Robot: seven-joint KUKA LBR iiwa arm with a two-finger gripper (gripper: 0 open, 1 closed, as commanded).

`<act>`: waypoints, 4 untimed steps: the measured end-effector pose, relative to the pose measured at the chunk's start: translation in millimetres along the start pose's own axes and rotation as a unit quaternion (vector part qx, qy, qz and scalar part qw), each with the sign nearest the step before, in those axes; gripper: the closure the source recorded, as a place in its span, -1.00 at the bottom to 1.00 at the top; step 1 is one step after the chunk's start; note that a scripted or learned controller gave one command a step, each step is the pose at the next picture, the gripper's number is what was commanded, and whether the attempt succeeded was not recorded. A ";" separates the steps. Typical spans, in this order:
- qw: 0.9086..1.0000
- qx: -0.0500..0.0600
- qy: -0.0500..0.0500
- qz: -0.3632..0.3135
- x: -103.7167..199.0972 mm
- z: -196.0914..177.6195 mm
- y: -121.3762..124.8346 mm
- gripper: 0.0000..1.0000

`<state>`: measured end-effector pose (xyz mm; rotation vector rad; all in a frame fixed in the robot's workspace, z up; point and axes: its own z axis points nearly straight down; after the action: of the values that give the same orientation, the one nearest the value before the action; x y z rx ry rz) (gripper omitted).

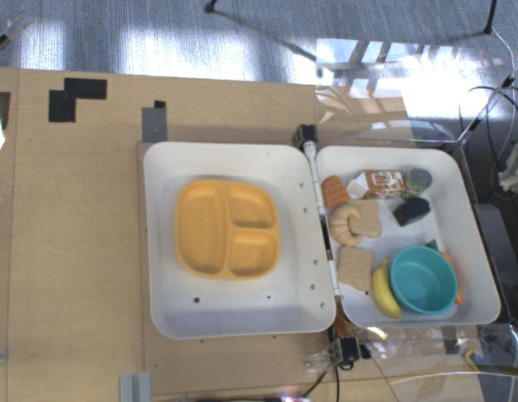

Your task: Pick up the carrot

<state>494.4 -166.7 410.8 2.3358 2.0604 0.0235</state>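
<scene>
carrot: just an orange sliver poking out at the right edge of the teal bowl, right bin, near corner | banana hugging the bowl's left | yellow divided plate in left bin | jaws: honestly can't tell

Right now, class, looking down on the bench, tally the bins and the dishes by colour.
White: 2, the left bin and the right bin
Yellow: 1, the divided plate
Teal: 1, the bowl
Total: 4
</scene>
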 end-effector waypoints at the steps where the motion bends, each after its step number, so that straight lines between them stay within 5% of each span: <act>1: 1.000 0.000 0.000 0.000 0.0 0.2 0.0 -1.00; 2: 1.000 -0.005 -0.001 -0.005 0.5 -12.4 2.7 1.00; 3: 1.000 -0.005 -0.001 -0.005 0.6 -12.2 2.6 -1.00; 4: 1.000 -0.010 -0.003 -0.010 0.9 -24.9 5.3 1.00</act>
<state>499.1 -166.2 435.8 2.3009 2.0715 0.0369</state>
